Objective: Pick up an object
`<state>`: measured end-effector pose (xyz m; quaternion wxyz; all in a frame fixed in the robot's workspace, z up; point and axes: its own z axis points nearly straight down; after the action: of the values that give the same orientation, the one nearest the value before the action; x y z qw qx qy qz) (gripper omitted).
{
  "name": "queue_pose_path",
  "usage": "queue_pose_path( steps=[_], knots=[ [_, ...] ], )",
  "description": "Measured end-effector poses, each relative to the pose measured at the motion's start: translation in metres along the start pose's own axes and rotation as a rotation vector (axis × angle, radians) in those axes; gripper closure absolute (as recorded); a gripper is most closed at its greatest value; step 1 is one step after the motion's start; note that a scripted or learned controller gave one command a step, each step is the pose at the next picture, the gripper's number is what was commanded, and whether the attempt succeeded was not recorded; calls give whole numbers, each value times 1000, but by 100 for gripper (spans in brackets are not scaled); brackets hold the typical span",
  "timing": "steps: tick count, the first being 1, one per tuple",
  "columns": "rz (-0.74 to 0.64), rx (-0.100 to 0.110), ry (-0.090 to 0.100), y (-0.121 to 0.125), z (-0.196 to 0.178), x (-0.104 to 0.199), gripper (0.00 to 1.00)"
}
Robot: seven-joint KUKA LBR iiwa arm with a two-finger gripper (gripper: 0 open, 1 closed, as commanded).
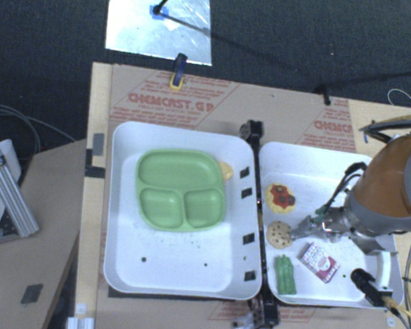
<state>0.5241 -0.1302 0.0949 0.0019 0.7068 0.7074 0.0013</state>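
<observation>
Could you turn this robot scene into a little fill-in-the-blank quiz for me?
1. The divided plate in the left bin is coloured ____.
2. The cookie, pizza slice and green pickle lie in the ____ bin.
3. The gripper hovers just right of the ____.
4. The plate has ____ compartments.

Missing words: green; right; cookie; three

Two shallow white bins (115,260) sit side by side. One green three-compartment plastic tray (181,190), one chocolate-chip cookie (279,234), one small pizza toy (281,197), one green pod-shaped toy (286,274), one red-and-white packet (319,261).
</observation>
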Motion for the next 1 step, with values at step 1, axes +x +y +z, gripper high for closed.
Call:
queue_pose_path(
  steps=[1],
  knots=[
    [0,0,0,0,0,0,0]
  ],
)
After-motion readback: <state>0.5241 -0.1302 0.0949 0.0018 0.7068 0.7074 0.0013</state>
